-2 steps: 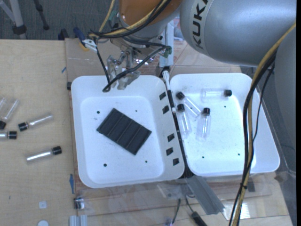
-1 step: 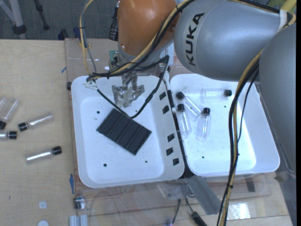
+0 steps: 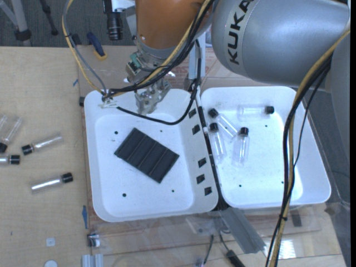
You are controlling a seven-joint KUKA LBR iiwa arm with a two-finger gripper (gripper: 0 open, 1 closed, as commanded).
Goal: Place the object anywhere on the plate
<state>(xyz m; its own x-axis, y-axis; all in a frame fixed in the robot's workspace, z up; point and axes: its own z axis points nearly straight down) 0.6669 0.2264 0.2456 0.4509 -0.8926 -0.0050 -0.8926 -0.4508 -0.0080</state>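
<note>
The robot's hand (image 3: pixel 149 100) hangs over the back edge of the left bin (image 3: pixel 105 196). I cannot tell if it is clenched or released, and I see nothing in it. The dark ridged plate (image 3: pixel 147 154) lies flat in that bin. The little clear bottles (image 3: pixel 231 138) with black caps lie in the right bin (image 3: pixel 311 188), well apart from the plate. They are round and smooth, so one could slip or roll off the plate.

arm (image 3: pixel 278 32) cropped at top, jaws perhaps blurred
</note>
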